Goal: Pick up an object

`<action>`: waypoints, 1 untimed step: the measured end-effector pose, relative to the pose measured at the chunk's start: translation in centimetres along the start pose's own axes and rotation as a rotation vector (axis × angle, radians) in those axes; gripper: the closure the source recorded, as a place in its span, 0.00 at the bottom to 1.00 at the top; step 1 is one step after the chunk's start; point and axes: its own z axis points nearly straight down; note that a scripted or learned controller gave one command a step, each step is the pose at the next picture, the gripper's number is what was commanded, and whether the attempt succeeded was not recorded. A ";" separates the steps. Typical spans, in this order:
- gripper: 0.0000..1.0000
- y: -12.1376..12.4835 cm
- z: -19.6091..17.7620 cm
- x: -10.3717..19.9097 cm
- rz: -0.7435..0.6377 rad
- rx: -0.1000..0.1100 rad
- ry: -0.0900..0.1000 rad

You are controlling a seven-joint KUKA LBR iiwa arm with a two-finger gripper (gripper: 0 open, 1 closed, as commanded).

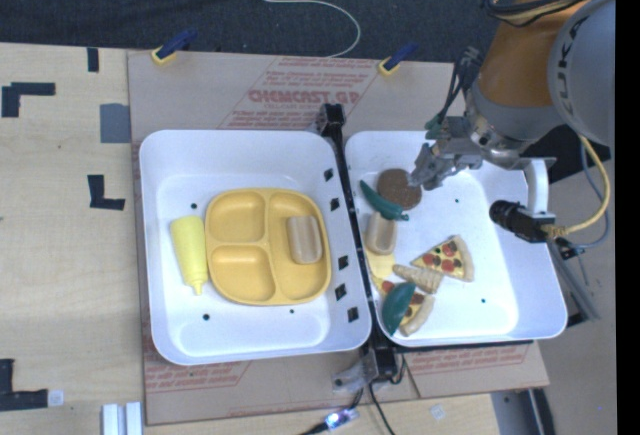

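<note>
A wooden bench (60, 223) carries a sheet of printed cardboard (290, 93), held at its far edge by a yellow clamp (172, 45) and a blue clamp (398, 54). On the cardboard sit two shallow white bins side by side: the right bin (520, 308) lies directly beneath the gripper (428, 171), the left bin (170, 323) just beyond it on the side away from the arm. Black tape marks (100, 191) dot the bare wood, well apart from the gripper, past the left bin.
</note>
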 end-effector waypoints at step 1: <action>1.00 0.7 1.6 -1.0 0.007 0.002 -0.003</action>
